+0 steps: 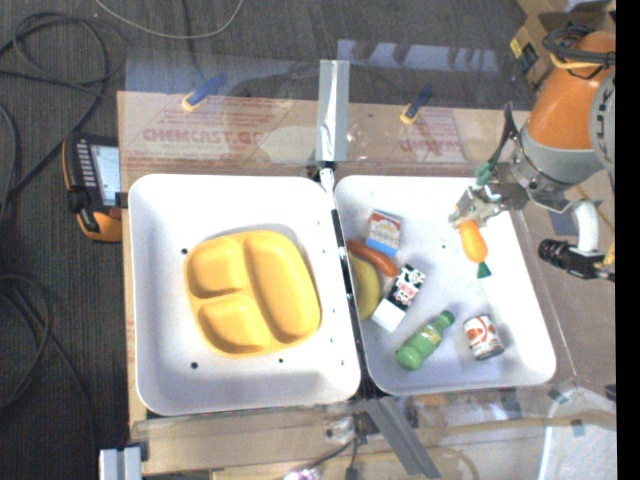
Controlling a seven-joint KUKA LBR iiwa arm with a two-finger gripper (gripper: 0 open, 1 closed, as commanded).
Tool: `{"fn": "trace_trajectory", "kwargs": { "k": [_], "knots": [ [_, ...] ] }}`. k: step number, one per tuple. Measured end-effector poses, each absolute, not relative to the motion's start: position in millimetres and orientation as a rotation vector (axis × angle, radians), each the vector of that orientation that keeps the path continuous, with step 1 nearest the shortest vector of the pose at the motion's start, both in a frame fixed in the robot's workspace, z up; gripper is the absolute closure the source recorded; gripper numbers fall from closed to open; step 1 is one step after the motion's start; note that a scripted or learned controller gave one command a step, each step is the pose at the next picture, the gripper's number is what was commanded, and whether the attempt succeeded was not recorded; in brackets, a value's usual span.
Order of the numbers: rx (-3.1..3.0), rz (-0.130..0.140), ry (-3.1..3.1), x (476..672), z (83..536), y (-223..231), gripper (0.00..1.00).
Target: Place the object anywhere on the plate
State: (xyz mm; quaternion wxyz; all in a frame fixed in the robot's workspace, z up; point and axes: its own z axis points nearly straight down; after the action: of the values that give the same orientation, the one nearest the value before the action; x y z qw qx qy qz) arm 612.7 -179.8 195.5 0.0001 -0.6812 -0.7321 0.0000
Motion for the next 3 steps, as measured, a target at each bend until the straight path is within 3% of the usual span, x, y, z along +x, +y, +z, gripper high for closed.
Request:
{"fn": "trace_trajectory", "kwargs": {
  "k": [1, 2, 3],
  "knots": [
    [-1.936, 0.001, -2.474, 601.4, 207, -116, 1.00],
    [-1.893, 0.001, -2.506, 590.6, 211, -24, 1.00],
    [-1.332, 0.000, -2.843, 547.3, 183, 31, 1.00]
  ]
}}
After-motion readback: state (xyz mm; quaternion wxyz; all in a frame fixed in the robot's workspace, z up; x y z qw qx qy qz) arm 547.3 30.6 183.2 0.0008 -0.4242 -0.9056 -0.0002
